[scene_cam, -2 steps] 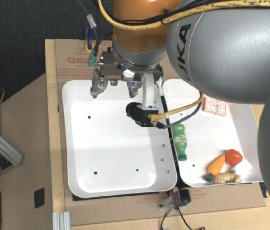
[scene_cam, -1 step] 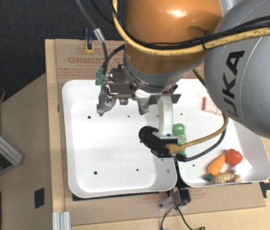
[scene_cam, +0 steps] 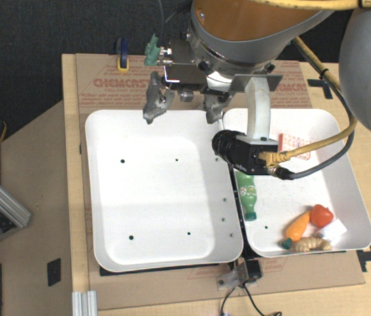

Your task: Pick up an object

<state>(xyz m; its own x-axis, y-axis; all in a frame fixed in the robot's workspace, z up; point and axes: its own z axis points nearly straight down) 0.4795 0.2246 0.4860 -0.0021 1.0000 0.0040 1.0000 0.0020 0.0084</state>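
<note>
My gripper (scene_cam: pixel 182 110) hangs over the back edge of the left bin (scene_cam: pixel 106 196), open wide, with nothing between its fingers (scene_cam: pixel 153 106). The objects lie in the right bin (scene_cam: pixel 350 176). A green bottle (scene_cam: pixel 246 193) rests along that bin's left wall, partly hidden under a black cable fitting. Near the front right corner lie an orange carrot-shaped piece (scene_cam: pixel 296 227), a red piece (scene_cam: pixel 321 214), a beige knobbly piece (scene_cam: pixel 308 245) and a small white piece (scene_cam: pixel 334 228). A red-and-white card (scene_cam: pixel 296 143) lies towards the back.
The arm's orange band and wrist (scene_cam: pixel 251 12) loom over the back of both bins. A black fitting with a yellow cable (scene_cam: pixel 251 153) hangs above the divide between the bins. Blue and green clips (scene_cam: pixel 123 52) sit on the cardboard behind the left bin.
</note>
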